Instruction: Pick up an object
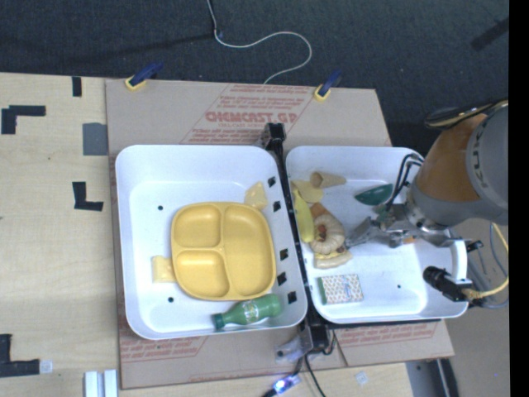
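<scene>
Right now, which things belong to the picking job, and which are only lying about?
Job:
gripper, low in the right bin
pastry and banana by its tip

Lying about:
yellow divided plate
green bottle
patterned square pad
left bin

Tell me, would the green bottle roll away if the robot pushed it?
Probably, yes. The green bottle lies on its side in the left bin, and its round body would likely roll. It looks like plastic, so it is probably light. The yellow plate and the bin's wall sit close, so it likely wouldn't roll far.
</scene>
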Motion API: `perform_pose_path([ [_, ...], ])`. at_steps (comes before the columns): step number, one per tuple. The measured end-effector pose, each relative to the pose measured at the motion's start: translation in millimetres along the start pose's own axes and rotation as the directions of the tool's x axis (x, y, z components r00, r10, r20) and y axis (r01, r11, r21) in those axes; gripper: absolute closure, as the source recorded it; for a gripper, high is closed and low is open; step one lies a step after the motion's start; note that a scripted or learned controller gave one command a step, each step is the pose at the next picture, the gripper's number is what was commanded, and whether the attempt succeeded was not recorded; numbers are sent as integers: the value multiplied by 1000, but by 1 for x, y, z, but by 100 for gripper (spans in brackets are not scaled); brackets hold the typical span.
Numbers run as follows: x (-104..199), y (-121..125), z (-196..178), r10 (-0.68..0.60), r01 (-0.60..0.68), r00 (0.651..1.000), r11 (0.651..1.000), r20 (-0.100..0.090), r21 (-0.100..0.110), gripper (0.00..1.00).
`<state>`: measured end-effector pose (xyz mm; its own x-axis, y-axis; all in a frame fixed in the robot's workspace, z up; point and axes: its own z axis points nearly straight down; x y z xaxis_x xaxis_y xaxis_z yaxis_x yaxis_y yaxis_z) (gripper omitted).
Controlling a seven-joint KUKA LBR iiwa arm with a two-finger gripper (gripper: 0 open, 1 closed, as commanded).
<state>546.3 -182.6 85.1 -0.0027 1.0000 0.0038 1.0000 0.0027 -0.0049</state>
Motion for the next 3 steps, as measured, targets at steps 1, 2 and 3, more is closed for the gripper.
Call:
perform_pose_path([
  [1, -1, 1, -12, 0, 0, 1000, 1000, 3, -3, 100],
  [2, 5, 8, -72, 0, 0, 1000, 1000, 5, -9, 100],
  [3, 4, 1, -132, 1, -1, 1000, 1000, 5, -9, 100],
])
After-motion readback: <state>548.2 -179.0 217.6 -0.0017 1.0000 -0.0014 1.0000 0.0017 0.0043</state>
